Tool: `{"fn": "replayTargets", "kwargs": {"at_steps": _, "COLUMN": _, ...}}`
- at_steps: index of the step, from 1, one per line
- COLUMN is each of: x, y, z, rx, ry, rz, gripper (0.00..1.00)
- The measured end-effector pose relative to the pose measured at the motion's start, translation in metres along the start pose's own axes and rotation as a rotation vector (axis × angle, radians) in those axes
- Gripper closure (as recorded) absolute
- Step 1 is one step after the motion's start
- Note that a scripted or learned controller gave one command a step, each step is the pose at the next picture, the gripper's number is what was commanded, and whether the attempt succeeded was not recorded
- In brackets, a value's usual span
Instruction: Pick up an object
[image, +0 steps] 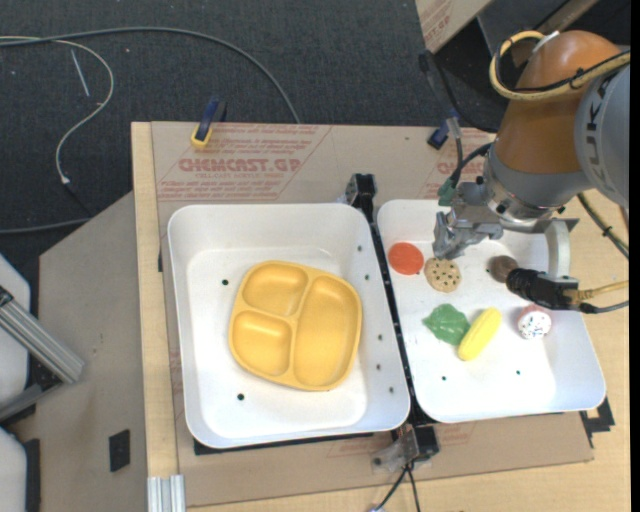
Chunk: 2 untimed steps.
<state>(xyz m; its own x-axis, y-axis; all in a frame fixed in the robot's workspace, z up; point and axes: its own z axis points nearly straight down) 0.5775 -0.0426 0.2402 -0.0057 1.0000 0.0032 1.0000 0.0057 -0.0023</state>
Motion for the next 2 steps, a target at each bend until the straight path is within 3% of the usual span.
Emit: {"fn": "replayTargets", "kwargs": {"at_steps": 2, "x": 0.118, "y": -0.016, "z": 0.019, "rx": 0.002, "ry": 0.000, "rz": -0.001, "gripper": 1.00}}
